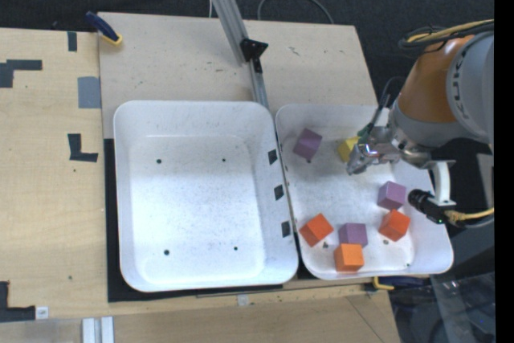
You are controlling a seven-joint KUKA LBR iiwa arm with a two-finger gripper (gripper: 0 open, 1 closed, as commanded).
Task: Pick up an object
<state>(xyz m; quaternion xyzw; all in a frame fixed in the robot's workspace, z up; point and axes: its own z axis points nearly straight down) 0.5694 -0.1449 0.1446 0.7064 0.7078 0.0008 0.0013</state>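
A pale plywood bench (pixel 201 52) on dark carpet bears two shallow white plastic bins side by side, their floors speckled with fine dark flecks; the left bin (pixel 128 173) has nothing visible in it beyond a few dark dots, while the right bin (pixel 301 120) holds the blocks. The gripper (pixel 359 158) sits low in the right bin's upper part, its metal tip touching or just beside a small yellow block (pixel 348 148) — how it stands around that block I cannot tell, since the wrist hides the contact. The other pieces are matte cubes with crisp edges: a purple one (pixel 307 144) near the left wall, another purple (pixel 393 193) just below the gripper, and toward the near rim an orange cube (pixel 316 229), a purple cube (pixel 352 234), an orange cube (pixel 348 256) and a reddish-orange cube (pixel 394 225). The likely risk is that the small, smooth-sided yellow block gets nudged aside on the slick plastic rather than caught — an off-centre closure could squirt it out.
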